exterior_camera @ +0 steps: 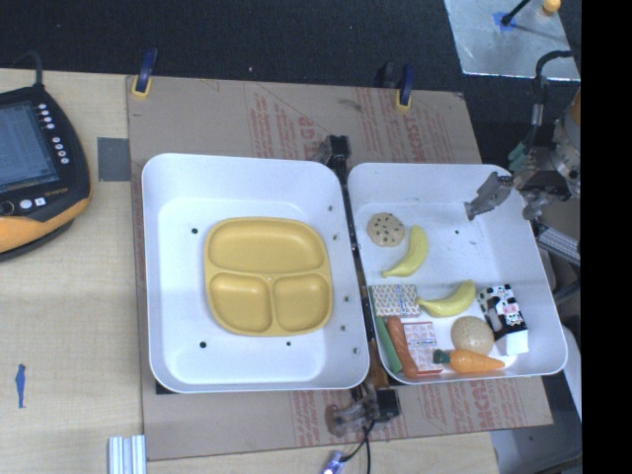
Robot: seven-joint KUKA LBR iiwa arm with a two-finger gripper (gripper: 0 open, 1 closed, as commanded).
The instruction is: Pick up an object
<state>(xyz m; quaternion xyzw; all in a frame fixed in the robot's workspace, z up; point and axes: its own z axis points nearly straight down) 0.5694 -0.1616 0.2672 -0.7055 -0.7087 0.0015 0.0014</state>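
Observation:
The right bin (449,181) holds a round cookie (385,229), a banana (411,253), a second banana (447,299), a black-and-white cow-patterned item (503,309), a pale round object (472,336), a carrot (471,363) and some flat food boxes (416,345). My gripper (512,201) hangs over the bin's far right corner, open, with nothing between its fingers. It is well to the right of the cookie and above the bare part of the bin floor.
The left bin (173,196) holds a yellow divided plate (269,273). A teach pendant (30,166) lies on the bench at far left. Clamps (404,85) pin the cardboard under the bins.

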